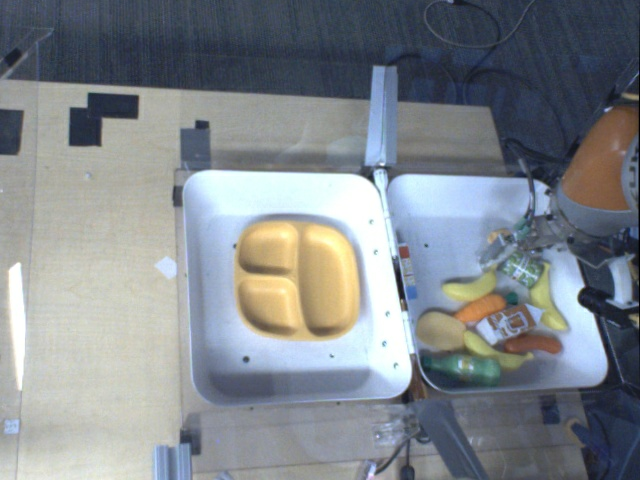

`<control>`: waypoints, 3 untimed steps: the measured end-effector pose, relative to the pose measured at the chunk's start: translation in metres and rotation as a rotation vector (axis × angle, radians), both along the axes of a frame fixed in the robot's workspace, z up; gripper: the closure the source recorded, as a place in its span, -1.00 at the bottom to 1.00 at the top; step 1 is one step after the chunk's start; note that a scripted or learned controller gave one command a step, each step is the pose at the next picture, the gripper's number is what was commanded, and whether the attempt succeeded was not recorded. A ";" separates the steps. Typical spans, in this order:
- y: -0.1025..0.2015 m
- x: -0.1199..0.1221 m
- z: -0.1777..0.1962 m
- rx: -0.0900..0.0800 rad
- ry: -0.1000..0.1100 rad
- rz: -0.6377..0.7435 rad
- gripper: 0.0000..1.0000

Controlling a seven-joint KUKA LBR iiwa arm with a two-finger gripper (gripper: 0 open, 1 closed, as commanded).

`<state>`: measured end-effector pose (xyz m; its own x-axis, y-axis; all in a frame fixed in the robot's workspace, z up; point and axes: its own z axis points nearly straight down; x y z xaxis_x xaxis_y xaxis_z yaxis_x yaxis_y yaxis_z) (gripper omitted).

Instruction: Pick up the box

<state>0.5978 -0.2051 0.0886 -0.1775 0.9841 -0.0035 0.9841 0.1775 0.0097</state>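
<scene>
The box [511,321] is a small orange-and-white carton lying in the right bin [440,208], among toy food near the bin's front right. My gripper [522,243] hangs over the right bin's far right part, behind the box and apart from it. Just under the gripper lies a green-and-white packet [521,267]. The arm's orange band [600,158] shows at the right edge.
Around the box lie a carrot [482,307], yellow bananas [468,290], a potato [441,330], a red pepper [532,344] and a green bottle [462,368]. The left bin [210,368] holds a yellow divided tray [299,278]. A metal rail [383,118] stands between the bins.
</scene>
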 end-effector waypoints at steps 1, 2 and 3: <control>0.001 0.004 0.014 -0.001 -0.010 0.002 1.00; 0.001 0.003 0.014 -0.001 -0.010 0.002 -1.00; 0.091 0.050 0.005 0.000 -0.011 -0.018 -1.00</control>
<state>0.6478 -0.1138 0.0937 -0.1592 0.9872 -0.0051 0.9870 0.1593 0.0209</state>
